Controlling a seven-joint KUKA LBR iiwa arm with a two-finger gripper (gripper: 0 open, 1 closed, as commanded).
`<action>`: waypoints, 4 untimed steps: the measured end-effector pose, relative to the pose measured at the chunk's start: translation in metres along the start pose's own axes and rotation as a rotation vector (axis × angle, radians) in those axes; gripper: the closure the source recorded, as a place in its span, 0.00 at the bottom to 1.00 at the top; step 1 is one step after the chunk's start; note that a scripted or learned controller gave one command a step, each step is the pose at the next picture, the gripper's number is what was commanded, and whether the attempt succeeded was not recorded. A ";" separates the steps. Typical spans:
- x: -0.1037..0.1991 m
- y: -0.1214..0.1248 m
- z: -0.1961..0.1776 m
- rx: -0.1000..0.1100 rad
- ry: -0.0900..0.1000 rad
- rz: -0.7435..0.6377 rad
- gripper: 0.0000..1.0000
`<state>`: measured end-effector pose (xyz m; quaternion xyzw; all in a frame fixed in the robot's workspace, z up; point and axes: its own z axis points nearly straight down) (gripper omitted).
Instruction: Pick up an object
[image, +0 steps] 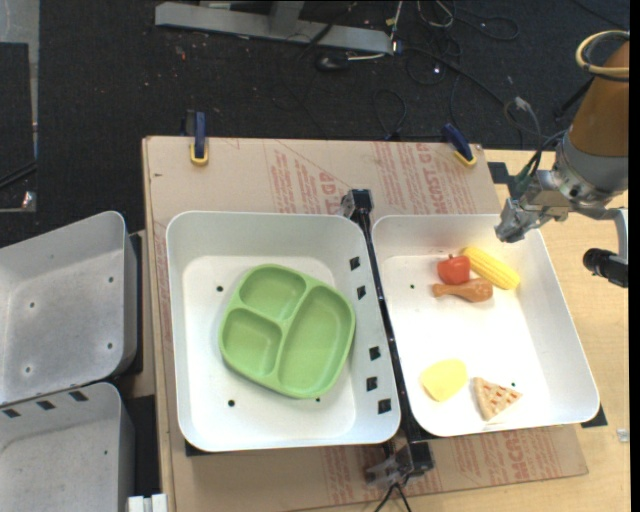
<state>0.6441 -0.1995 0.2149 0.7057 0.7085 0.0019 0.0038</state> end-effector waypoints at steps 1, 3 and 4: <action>0.001 0.007 -0.045 0.000 0.000 0.000 1.00; 0.056 -0.010 -0.047 0.010 0.005 -0.003 1.00; 0.107 -0.023 -0.031 0.011 0.005 -0.003 1.00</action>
